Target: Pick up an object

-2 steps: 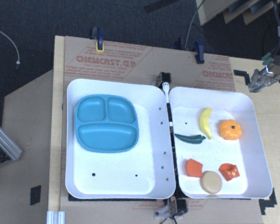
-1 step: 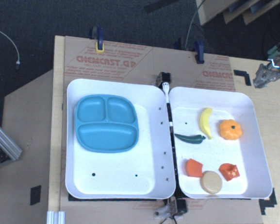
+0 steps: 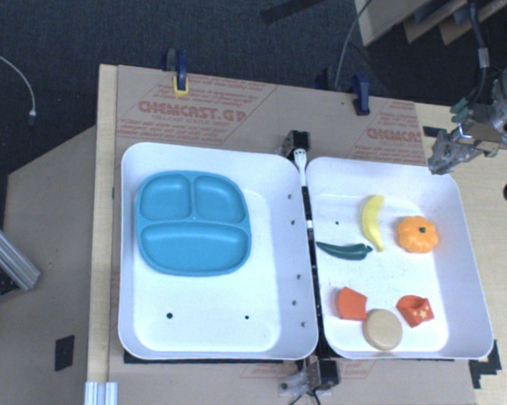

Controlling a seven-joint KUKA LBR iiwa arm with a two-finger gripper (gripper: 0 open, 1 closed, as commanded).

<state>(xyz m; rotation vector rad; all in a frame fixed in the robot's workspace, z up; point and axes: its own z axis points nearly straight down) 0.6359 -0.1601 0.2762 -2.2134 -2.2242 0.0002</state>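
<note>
Overhead slant view of two white bins side by side on a cardboard-covered bench. Left bin (image 3: 225,327): holds a blue three-compartment plate (image 3: 195,224), toward 10 o'clock of the bin floor. Right bin (image 3: 460,259): holds six small candidates for the pick.

- Yellow banana (image 3: 373,220), at about 12 o'clock of the cluster, standing lengthwise.
- Orange pumpkin (image 3: 416,235), just beside the banana at its 3 o'clock, apart from it.
- Dark green chili pepper (image 3: 345,249), at the banana's 7 o'clock, its tip close to the banana's lower end; contact not resolvable.
- Orange-red block (image 3: 351,304), red strawberry-like piece (image 3: 415,311), and tan round disc (image 3: 383,329) between them at 6 o'clock, the disc close against the block.

Gripper (image 3: 445,161): hanging over the right bin's far rim at about 1 o'clock of the bin, well apart from every object and nothing held; opening of the fingers cannot be told at this size.

Step in hand, as judged: approach, before any descent. Next move calls for travel toward 7 o'clock into the bin, alignment above one target, the pumpkin being nearest, then a vertical descent with fingers spread to either side of it.
</note>
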